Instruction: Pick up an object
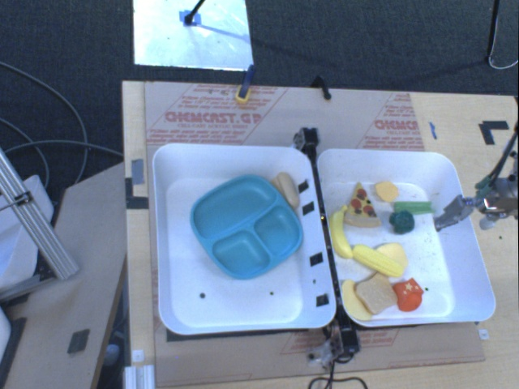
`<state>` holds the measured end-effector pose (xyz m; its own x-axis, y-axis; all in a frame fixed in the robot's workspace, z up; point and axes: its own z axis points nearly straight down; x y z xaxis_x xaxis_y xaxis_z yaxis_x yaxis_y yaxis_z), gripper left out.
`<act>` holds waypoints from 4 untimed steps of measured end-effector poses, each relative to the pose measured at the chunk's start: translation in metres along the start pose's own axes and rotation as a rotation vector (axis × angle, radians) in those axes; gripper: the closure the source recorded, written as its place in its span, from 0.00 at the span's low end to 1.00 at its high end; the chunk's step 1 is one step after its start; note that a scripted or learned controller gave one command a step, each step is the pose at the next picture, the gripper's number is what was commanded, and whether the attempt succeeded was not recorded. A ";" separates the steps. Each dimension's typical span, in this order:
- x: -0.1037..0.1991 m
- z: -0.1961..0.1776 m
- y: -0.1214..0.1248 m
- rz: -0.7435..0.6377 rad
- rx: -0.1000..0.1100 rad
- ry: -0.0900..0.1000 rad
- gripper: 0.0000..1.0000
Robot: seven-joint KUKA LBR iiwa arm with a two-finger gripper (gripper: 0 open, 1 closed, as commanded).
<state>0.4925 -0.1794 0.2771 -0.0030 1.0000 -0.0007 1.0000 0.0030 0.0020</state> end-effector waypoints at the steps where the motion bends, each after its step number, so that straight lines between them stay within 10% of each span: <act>1: -0.028 0.199 -0.006 0.005 0.002 -0.001 0.00; 3: 0.105 0.088 -0.003 -0.009 -0.008 0.002 0.00; 4: 0.149 0.092 0.055 -0.007 -0.005 0.001 0.00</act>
<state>0.5474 -0.0304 0.1847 -0.0102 0.9999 0.0005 0.9999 0.0102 0.0065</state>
